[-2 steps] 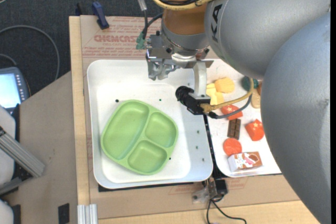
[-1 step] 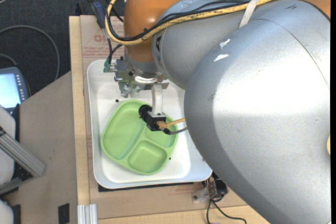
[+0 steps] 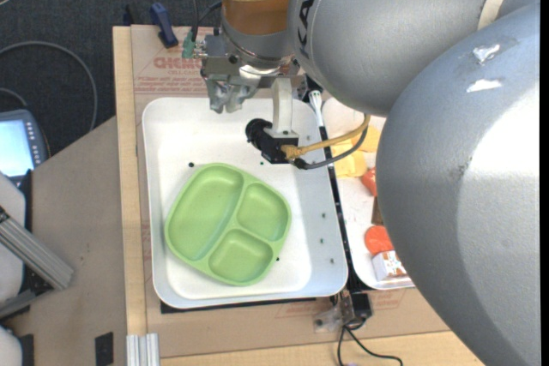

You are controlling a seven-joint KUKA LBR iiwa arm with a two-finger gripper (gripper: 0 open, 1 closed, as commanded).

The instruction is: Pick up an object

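Green plate [image 3: 227, 224] lies in left bin [image 3: 163, 184]; gripper [image 3: 225, 99] hangs above far edge.

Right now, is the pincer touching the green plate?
Apart. The camera view shows bare white bin floor between the pincer and the green plate.

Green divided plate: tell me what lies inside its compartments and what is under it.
All three compartments of the green divided plate look bare. It rests on the floor of the left white bin. Anything beneath it is covered by the plate itself.
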